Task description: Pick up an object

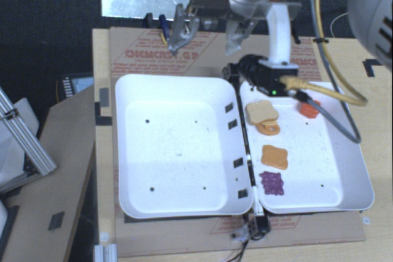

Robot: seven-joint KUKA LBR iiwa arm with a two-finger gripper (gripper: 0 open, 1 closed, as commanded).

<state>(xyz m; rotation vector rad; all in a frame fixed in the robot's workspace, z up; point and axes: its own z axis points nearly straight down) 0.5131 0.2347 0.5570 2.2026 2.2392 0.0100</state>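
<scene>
White plastic is all I have under the gripper (206, 37), which hangs high beyond the far edge of the left bin (129, 150) with its two fingers spread wide and nothing between them. Everything worth picking lies in the right bin (350, 175). Taking the orange slab (274, 157) as my mark: the bread slice (262, 111) sits beyond it and the purple grapes (272, 183) nearer the camera. I would swing right, centre over the slab and drop straight down.

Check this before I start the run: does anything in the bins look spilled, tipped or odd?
Nothing stands out. In the right bin, the bread slice overlaps an orange ring; the orange toast, purple grapes and red piece lie apart.
</scene>
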